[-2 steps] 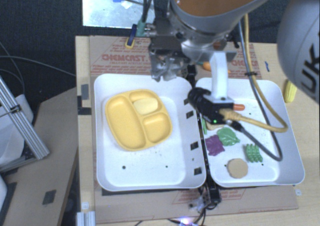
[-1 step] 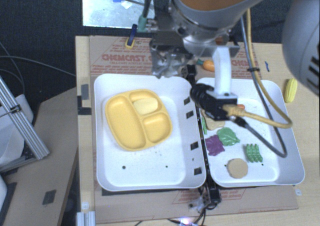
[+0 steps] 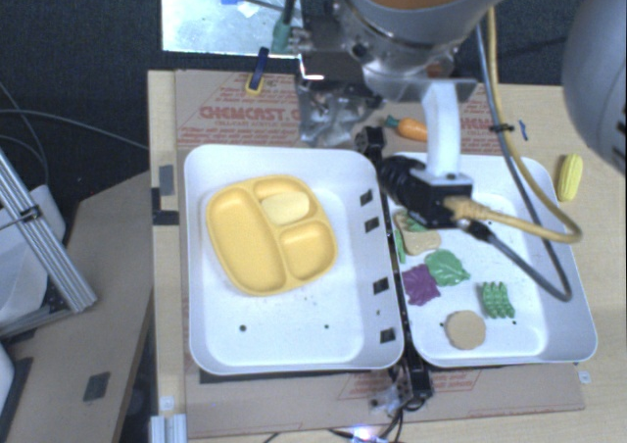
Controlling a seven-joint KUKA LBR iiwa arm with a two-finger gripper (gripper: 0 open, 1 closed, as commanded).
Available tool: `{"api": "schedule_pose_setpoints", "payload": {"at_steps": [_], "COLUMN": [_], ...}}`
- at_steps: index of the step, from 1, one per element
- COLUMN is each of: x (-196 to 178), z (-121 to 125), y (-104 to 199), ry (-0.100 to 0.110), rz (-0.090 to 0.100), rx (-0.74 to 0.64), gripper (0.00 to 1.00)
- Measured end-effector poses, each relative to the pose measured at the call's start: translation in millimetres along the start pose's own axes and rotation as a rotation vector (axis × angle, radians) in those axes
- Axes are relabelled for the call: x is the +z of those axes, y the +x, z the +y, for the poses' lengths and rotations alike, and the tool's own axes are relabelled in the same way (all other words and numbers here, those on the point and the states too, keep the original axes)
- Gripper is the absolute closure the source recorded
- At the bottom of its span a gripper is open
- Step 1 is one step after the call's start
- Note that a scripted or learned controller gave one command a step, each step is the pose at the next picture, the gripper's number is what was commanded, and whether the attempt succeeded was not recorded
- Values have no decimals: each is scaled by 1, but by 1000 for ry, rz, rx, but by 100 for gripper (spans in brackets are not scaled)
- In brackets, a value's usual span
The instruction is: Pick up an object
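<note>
Bulk of the wrist hid most of the gripper point(image 3: 330, 123), just beyond the yellow tray point(image 3: 269, 235); open or closed, I couldn't tell. Right of the tray lay a purple piece point(image 3: 419, 284), a green leaf point(image 3: 448, 266) and a tan disc point(image 3: 465, 329), well apart from the gripper.

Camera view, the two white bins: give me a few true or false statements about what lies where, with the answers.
1. The yellow divided plate lies in the left bin. True.
2. The tan round disc lies in the left bin. False: it lies in the right bin, near its front edge.
3. A purple piece lies beside a green leafy piece. True.
4. The green ridged piece rests on the plate. False: it lies in the right bin, near the tan round disc.
5. A pale yellow piece sits in one compartment of the plate. True.
</note>
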State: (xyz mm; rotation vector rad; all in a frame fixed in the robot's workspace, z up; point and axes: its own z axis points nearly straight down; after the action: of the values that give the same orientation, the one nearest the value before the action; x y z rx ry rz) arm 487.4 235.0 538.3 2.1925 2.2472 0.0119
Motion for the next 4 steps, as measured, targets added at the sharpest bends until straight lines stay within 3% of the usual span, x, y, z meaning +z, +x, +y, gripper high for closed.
{"api": "schedule_pose_setpoints", "payload": {"at_steps": [1,2,3,4], "x": [69,128,114,114], "z": [15,-5,-4,-4], "y": [-41,-128,-123,-123], "ry": [12,11,2,3], "rz": [-7,-7,-3,-3], "rx": [28,32,19,19], "gripper": [100,100,100,0]}}
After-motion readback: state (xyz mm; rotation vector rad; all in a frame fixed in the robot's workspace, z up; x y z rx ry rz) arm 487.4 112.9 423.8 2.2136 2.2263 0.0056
